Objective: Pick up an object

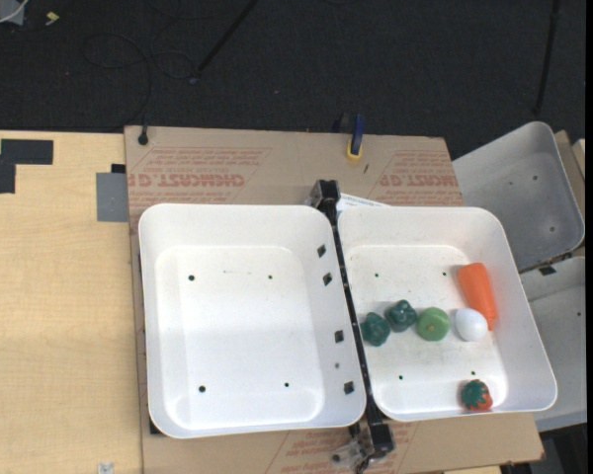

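The right bin (494, 230) holds several small objects. An orange carrot-shaped piece (477, 292) lies near its right wall. A white egg-like ball (469, 324) sits just below the carrot. To the ball's left a light green round piece (433, 324), a dark green pepper-like piece (402, 315) and another dark green piece (375, 330) form a row. A small green and orange piece (475, 395) rests apart in the front right corner.
The left bin (158, 265) stands beside the right one, joined to it by black clips (326, 197). Both bins rest on brown cardboard (227, 171). A blue and yellow clamp (355, 138) sits at the cardboard's back edge. A grey metal plate (519, 191) stands at the right.
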Controlling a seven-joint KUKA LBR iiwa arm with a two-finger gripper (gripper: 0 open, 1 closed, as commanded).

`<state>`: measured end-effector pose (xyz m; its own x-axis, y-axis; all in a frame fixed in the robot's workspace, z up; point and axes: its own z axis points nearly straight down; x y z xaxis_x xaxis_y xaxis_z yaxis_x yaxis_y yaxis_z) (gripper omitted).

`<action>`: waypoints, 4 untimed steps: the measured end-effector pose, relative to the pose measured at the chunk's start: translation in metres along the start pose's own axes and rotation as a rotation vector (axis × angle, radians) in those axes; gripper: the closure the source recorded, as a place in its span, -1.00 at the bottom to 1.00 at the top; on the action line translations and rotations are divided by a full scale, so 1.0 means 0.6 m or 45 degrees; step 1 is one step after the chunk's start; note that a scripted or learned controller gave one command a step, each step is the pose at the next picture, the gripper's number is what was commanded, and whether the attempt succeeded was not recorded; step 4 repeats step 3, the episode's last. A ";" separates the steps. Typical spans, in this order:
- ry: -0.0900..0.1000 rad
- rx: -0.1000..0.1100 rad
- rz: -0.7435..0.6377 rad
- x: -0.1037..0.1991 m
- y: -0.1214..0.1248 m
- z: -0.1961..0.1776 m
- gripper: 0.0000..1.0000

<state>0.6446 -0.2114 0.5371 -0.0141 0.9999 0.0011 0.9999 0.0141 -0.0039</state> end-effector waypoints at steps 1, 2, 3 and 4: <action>0.000 0.000 -0.001 0.000 0.000 0.000 1.00; 0.000 0.000 -0.001 0.000 0.000 0.000 1.00; 0.000 0.000 -0.002 0.000 0.000 0.000 1.00; 0.000 0.000 -0.002 0.000 0.000 0.000 1.00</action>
